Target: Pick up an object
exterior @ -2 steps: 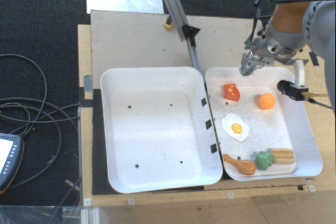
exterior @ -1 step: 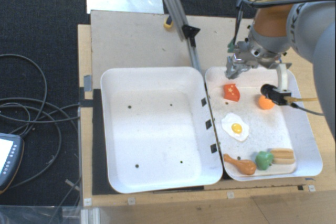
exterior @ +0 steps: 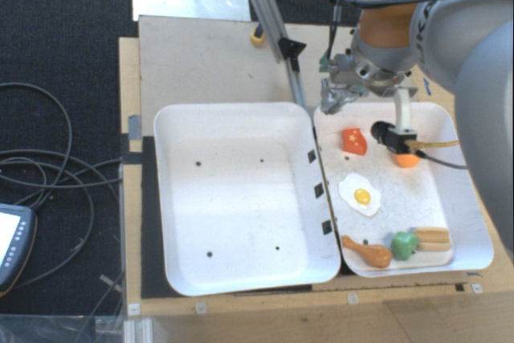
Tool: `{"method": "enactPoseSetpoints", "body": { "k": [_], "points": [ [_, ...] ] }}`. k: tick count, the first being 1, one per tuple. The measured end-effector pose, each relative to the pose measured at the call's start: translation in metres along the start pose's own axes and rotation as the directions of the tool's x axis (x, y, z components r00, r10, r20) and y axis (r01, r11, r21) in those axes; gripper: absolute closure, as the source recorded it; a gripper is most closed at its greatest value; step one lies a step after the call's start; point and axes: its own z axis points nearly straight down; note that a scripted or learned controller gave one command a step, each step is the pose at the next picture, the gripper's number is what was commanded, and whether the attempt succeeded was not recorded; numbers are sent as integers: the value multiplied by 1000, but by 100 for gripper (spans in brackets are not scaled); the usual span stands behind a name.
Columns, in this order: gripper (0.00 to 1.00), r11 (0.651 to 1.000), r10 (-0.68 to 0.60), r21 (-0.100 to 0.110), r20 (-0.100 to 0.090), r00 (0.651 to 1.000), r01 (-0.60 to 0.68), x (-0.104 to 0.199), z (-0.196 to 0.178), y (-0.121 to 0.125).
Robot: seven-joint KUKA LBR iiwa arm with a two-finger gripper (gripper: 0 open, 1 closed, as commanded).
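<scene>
orange ball [exterior: 408, 160] half hidden by black fitting [exterior: 389, 136]

One fixed camera looks down at a slant on both white bins [exterior: 241, 197] from above.

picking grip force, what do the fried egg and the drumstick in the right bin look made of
Fried egg: probably moulded plastic or rubber toy food, with a glossy yolk and a flat white. Drumstick: likely the same, smooth with an even brown colour. Hard or soft cannot be told.
</scene>
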Motion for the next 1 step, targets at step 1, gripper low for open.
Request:
{"method": "enactPoseSetpoints", "body": {
  "k": [1],
  "points": [
    [100, 1000, -1, 1, -1, 1000, 1, 64, -5, -1]
  ]
}}
